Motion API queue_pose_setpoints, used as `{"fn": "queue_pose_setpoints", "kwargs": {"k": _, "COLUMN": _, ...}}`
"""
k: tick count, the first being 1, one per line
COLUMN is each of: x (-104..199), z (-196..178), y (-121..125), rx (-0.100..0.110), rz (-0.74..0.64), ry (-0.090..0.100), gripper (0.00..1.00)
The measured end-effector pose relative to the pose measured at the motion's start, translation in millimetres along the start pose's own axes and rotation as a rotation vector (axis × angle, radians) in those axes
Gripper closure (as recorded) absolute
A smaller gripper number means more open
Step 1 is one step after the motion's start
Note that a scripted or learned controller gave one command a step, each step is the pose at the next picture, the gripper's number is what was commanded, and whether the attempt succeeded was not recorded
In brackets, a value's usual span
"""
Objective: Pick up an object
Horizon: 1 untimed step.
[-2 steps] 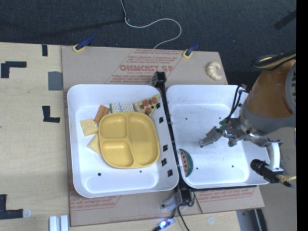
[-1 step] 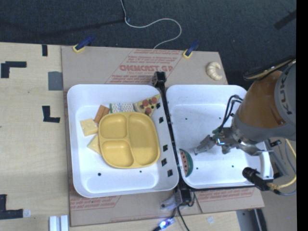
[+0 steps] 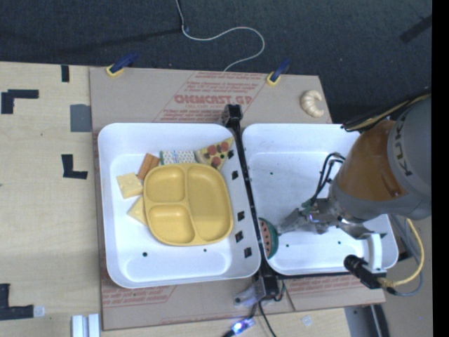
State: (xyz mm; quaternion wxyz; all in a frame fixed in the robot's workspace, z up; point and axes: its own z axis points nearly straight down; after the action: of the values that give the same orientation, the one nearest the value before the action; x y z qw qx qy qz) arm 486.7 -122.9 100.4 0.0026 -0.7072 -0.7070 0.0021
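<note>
Right bin (image 3: 330,262) at 4 o'clock, arm (image 3: 382,177) reaching in from 3 o'clock, gripper (image 3: 284,225) low near left wall of that bin; fingers' spread hidden, cannot tell. Just beside gripper tip at 7 o'clock, small round green-and-red object (image 3: 267,236) against the wall. Left bin (image 3: 116,209) at 9 o'clock with yellow divided plate (image 3: 188,203), crackers (image 3: 131,185) and patterned pieces (image 3: 210,153) along its far edge. Cardboard surface (image 3: 210,97) beyond at 12 o'clock.

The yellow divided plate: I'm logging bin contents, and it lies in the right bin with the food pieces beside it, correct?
Not quite. The camera view shows the yellow divided plate in the left bin, not the right one, with the food pieces beside it.
</note>
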Motion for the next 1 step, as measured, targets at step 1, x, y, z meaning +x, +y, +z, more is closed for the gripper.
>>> {"fn": "queue_pose_setpoints", "kwargs": {"k": 1, "x": -2.6, "z": 14.9, "y": 0.6, "rx": -0.009, "rz": 0.002, "ry": -0.007, "gripper": 0.00}}
